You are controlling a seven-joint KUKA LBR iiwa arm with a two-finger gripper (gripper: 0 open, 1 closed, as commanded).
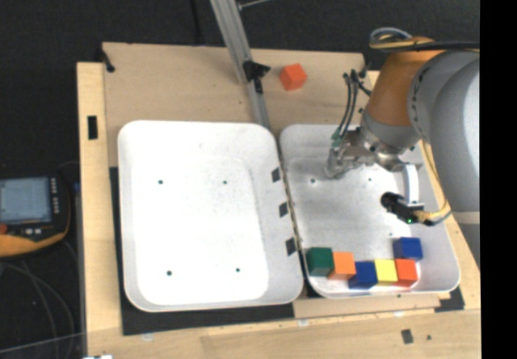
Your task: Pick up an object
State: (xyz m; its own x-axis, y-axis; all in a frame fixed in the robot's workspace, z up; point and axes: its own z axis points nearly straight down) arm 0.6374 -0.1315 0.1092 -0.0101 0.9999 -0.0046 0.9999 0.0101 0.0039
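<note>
Front row: a green cube (320, 260), an orange cube (344, 263), a blue cube (363, 273), a yellow cube (387, 270) and a red cube (406, 270) sit packed together along the near wall of the right bin (323, 147).
Behind the row: a second blue cube (409, 247) stands just beyond the red one, touching it or nearly so.
Left bin (137, 187): beside the right bin, their rims almost meeting.
My tool (337, 164): low over the far part of the right bin, well apart from the cubes; I cannot tell how far it is open, and I see nothing in it.
My arm (436, 123): grey with the orange band, coming in from the right above the right bin.
Tabletop (186, 82): a lone orange block (292, 77) rests beyond both bins, near a slanted metal rail (230, 18).
</note>
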